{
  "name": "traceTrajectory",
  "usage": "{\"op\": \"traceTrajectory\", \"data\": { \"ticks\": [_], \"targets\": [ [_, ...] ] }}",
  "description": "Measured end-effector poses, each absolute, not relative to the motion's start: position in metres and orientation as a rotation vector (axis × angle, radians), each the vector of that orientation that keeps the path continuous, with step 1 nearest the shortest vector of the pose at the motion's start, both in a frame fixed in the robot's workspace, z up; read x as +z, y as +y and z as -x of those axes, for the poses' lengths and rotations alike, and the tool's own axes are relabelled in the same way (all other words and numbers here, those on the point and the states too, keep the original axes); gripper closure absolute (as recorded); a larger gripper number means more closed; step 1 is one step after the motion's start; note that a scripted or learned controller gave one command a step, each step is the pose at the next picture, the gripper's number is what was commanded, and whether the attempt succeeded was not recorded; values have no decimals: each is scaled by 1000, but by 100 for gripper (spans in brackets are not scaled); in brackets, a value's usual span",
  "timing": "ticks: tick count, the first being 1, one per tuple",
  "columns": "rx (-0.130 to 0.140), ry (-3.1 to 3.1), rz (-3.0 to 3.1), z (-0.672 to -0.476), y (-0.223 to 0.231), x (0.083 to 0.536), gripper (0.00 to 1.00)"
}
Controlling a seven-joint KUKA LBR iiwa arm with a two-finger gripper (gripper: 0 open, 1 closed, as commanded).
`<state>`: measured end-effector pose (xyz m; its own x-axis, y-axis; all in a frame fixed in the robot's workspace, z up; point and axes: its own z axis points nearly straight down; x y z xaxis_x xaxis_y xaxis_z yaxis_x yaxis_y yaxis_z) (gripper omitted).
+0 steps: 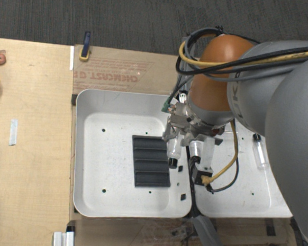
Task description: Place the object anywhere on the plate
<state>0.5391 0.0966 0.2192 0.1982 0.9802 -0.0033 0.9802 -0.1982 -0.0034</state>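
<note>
Camera view: 2 white bins (pixel 89 141) on wooden bench (pixel 29 152)

Two shallow white bins sat side by side, the left bin (pixel 87 157) and the right bin (pixel 254 202). One dark ribbed plate (pixel 151 162) lay in the left one (three ridges could be counted across it). One arm (pixel 263 86) reached in, carrying one gripper (pixel 183 154). One blue clamp (pixel 86 45) stood at the cardboard's edge.
</note>
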Motion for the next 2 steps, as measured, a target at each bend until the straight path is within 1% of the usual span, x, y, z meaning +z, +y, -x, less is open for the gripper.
{"op": "traceTrajectory", "data": {
  "ticks": [1,2],
  "targets": [
    [8,-2182,2259,-544,154,239,100],
    [5,-2495,1909,-542,148,265,100]
  ]
}}
